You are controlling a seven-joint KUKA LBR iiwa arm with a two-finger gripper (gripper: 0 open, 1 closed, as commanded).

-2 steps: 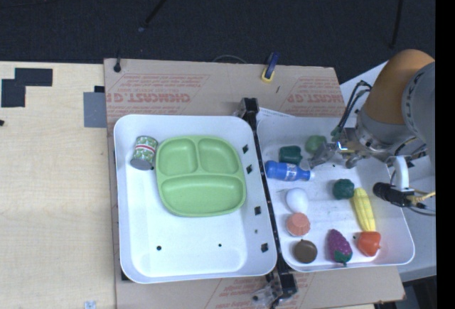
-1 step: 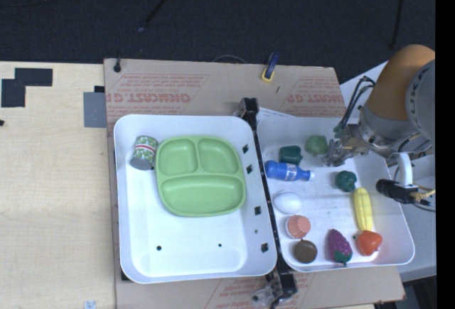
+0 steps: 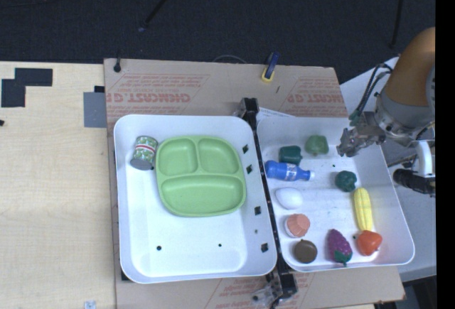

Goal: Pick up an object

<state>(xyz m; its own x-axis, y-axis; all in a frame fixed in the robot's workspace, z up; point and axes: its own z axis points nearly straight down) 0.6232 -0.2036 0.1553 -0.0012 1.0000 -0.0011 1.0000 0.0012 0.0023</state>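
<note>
Claw [image 3: 346, 146] hangs over upper right of right bin [image 3: 398, 219], finger state not discernible, nothing seen between fingers; candidate objects lie in that bin, nearest being light green piece [image 3: 317, 145] and dark green piece [image 3: 345, 180].

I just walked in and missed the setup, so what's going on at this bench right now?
A grey robot arm reaches in from the right, its gripper over the upper part of the right bin, near a light green item. Nothing is visible between its fingers. That bin also has a blue bottle, a white egg, corn and other toy foods. The left bin has a green divided plate and a small can.
</note>
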